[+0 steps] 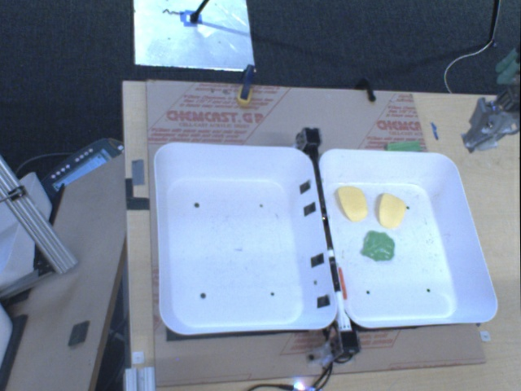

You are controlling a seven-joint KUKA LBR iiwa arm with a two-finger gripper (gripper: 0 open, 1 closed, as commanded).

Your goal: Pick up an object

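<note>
so, from where i stand:

gripper: the gripper (488, 125) hangs at the far right edge of the view, outside the bins, above the bench beyond the right bin's upper right corner — whether its claw is parted or clenched i cannot tell, it is too small and blurred; nothing can be made out in its grasp.

right bin: the right bin (464, 218) holds three things, all in its upper middle part.

yellow pieces: two flat yellow pieces lie side by side, the left yellow piece (352, 203) and the right yellow piece (391, 210), near each other but apart, with a strip of white floor between them.

green piece: the green piece (378, 246) lies just below the gap between the two yellow ones, close to both — whether it touches either is hard to say.

room around them: all three sit well away from the bin's right wall and its lower wall; the left yellow piece is nearest an edge, close to the wall shared with the other bin. the lower half of the right bin's floor is open white.

left bin: the left bin (175, 218) sits flush beside the right one, joined along a dark seam with clips.

bench edges: printed brown board (220, 116) shows under both bins; a shiny metal sheet (191, 23) lies beyond the bench's far edge.
</note>
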